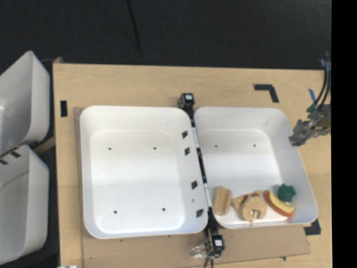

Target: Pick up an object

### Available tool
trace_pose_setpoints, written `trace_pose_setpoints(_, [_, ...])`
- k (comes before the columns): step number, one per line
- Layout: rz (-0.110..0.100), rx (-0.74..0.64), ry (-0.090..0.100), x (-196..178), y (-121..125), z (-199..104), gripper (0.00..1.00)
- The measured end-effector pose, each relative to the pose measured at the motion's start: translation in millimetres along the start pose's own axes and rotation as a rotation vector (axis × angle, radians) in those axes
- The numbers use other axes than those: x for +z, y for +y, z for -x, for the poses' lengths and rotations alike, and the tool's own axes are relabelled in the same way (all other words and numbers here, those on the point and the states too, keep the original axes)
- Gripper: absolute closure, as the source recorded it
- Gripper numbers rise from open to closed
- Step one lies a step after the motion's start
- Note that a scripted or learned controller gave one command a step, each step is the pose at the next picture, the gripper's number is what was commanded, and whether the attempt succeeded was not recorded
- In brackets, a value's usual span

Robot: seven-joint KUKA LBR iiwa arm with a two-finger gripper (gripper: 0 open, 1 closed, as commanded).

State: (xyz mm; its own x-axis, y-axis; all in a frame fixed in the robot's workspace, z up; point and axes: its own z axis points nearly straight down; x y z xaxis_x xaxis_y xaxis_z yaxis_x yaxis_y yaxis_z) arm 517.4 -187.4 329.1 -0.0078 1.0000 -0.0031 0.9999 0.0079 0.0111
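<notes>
Several small objects lie along the near edge of the right bin: a tan wooden block, a pale wooden piece with red trim, a red and cream apple-like slice and a small green piece next to it. My gripper hangs at the bin's right rim, well up and right of those objects, with nothing seen in it. Its fingertips are small and dark against the rim.
The left bin sits beside the right one, joined by a strip of black clips. Two white containers stand off the bench at the far left. Black corner marks lie on the wooden bench.
</notes>
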Motion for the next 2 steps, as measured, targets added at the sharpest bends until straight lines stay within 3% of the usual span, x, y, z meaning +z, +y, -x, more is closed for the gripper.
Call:
trace_pose_setpoints(1, [-0.017,0.012,0.003,96.1,-31.5,43.4,1.0])
trace_pose_setpoints(2, [0.003,-0.002,0.001,-9.9,-24.7,-28.1,1.0])
